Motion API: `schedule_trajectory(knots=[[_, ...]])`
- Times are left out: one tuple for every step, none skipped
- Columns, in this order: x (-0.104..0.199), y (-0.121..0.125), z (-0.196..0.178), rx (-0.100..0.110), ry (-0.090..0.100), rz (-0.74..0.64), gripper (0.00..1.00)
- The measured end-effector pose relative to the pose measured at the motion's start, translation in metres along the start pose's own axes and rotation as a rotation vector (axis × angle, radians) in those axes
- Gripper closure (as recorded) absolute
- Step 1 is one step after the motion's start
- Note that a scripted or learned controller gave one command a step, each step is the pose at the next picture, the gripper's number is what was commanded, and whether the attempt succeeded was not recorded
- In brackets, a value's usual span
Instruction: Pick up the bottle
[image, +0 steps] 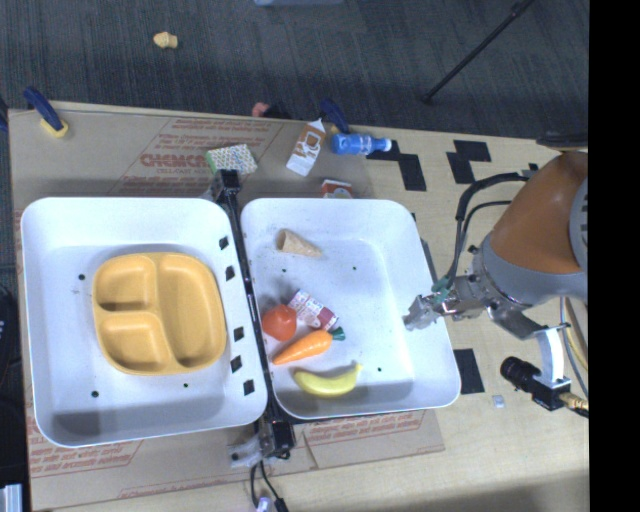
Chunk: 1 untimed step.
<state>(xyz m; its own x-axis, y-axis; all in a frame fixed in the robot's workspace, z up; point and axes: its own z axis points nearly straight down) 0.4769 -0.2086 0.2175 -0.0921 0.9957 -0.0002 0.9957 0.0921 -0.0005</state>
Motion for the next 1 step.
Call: schedule_trajectory(knots=[[-0.0022, -0.0003, -0.0058, 0.0, -0.001, -0.094, 1.0]])
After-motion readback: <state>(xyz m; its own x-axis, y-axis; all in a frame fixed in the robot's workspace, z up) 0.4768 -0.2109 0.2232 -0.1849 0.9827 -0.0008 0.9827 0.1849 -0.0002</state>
